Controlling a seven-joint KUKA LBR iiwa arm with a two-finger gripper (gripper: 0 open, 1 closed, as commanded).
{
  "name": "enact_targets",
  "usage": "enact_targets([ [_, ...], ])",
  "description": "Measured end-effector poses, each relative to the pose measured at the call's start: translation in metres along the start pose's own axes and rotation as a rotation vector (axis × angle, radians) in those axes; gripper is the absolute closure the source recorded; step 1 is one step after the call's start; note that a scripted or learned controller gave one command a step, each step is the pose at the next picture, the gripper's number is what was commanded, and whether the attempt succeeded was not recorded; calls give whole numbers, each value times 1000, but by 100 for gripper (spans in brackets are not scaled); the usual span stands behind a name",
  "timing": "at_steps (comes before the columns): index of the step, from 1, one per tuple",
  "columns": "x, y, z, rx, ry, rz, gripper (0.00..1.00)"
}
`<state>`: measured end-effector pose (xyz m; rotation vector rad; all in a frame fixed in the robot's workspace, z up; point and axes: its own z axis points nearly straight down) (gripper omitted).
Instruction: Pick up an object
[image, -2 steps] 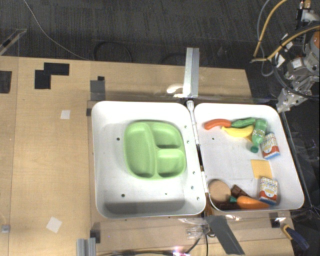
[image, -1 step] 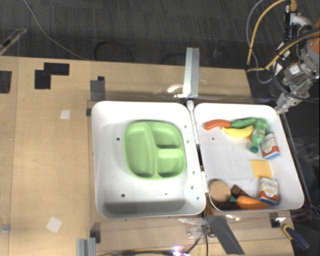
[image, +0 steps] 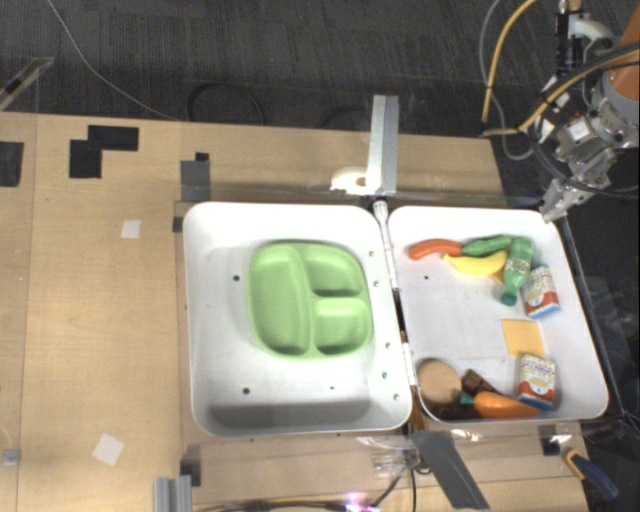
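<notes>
Bench (image: 90, 330): pale wood, carrying two white bins side by side.
Right bin (image: 455, 325): holds all the loose items; clock directions below are read from its middle, 12 o'clock being the far rim.
Carrot (image: 505, 406): orange, lying against the near rim at 6 o'clock.
Near carton (image: 537, 380): small red-and-white box at 5 o'clock, touching the carrot's thick end.
Brown piece (image: 470, 384): dark, at 6 to 7 o'clock, just beside the carrot's tip.
Tan disc (image: 436, 378): round, at 7 o'clock in the near-left corner, touching the brown piece.
Cheese slice (image: 524, 337): flat yellow square at 4 o'clock, just beyond the near carton.
Far carton (image: 540, 290): red-and-white at 2 o'clock, near the right wall.
Green bottle (image: 517, 266): at 1 to 2 o'clock, touching the far carton.
Banana (image: 477, 264): yellow, at 12 o'clock, its end against the green bottle.
Green vegetable (image: 490, 244): just behind the banana, touching it.
Red pepper (image: 435, 248): long, at 11 o'clock, near the far rim.
Left bin (image: 215, 380): a green divided plate (image: 307, 298) sits near its middle.
Metal post (image: 383, 145): upright behind the seam between the bins.
My gripper (image: 556, 203): I hang over the right bin's far-right corner, at 1 o'clock, apart from every item.
My grip: I cannot tell whether it is released or clenched.
</notes>
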<state>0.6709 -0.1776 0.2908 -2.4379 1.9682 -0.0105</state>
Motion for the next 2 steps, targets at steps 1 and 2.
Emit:
enact_targets([
  [1,5,3,70,-6,-5,-428,100],
  [2,-41,-9,18,2,0,-338,100],
])
